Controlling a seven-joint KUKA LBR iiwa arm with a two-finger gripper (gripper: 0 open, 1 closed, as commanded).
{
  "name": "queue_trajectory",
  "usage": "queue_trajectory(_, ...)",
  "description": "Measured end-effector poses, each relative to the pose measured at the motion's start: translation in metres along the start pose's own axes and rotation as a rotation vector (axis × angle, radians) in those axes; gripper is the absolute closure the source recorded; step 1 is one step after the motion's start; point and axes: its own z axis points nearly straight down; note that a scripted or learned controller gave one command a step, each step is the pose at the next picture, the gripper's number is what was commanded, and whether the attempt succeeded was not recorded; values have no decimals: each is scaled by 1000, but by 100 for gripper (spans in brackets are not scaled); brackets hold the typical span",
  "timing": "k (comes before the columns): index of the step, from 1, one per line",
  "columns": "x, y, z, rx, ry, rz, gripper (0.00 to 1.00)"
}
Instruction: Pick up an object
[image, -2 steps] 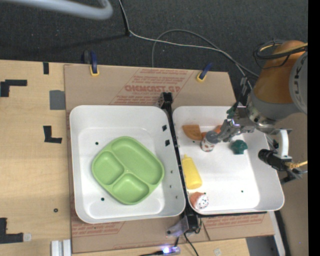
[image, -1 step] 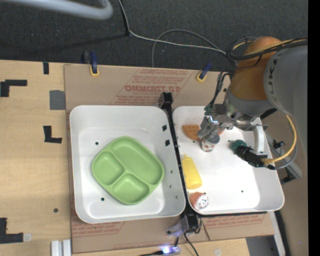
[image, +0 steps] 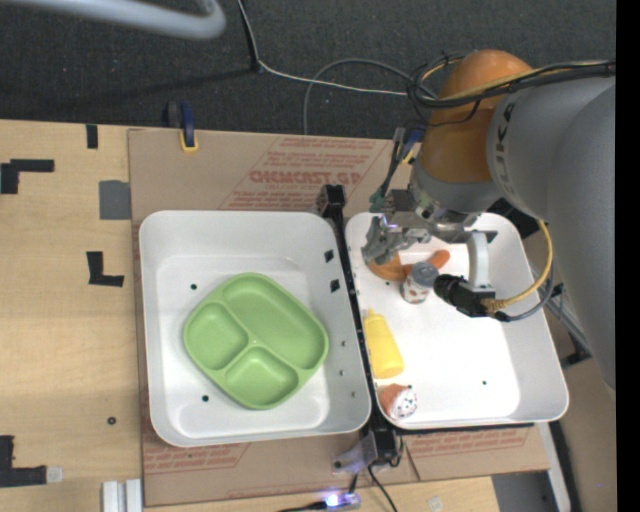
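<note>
Tabletop (image: 60, 330): pale wood, with a brown cardboard sheet (image: 280, 170) under two shallow white bins set side by side.

Left bin (image: 165, 240): holds one green divided plate (image: 255, 340), three compartments, lying flat near the bin's middle.

Right bin (image: 520, 380): holds several small objects.
- Yellow block (image: 382, 343), elongated, lying against the bin's left wall, about halfway down.
- Small white-and-orange rounded object (image: 402, 401), spotted, just below the yellow block near the bin's lower left corner.
- Orange object (image: 388, 266), flat and rounded, at the upper left of the bin, partly covered by the arm's end.
- Small white-and-red item (image: 418, 285), just right of and below the orange object; its shape is too small to make out.

Arm (image: 560, 140): grey, with an orange band (image: 465, 110), reaching in from the right and standing over the upper part of the right bin.

Gripper (image: 392, 240): metal, low over the bin's upper left corner, directly above the orange object and possibly touching it. The fingers point downward at that object, but the slant of the view and the clutter of metal parts hide the gap between them, so I cannot tell how far apart they stand or whether anything is caught between them.

Black cable (image: 470, 298): runs from the wrist across the bin's upper middle.
</note>
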Motion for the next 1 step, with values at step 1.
queue_trajectory(1, 56, 9, 8, 2, -1, 1, 100)
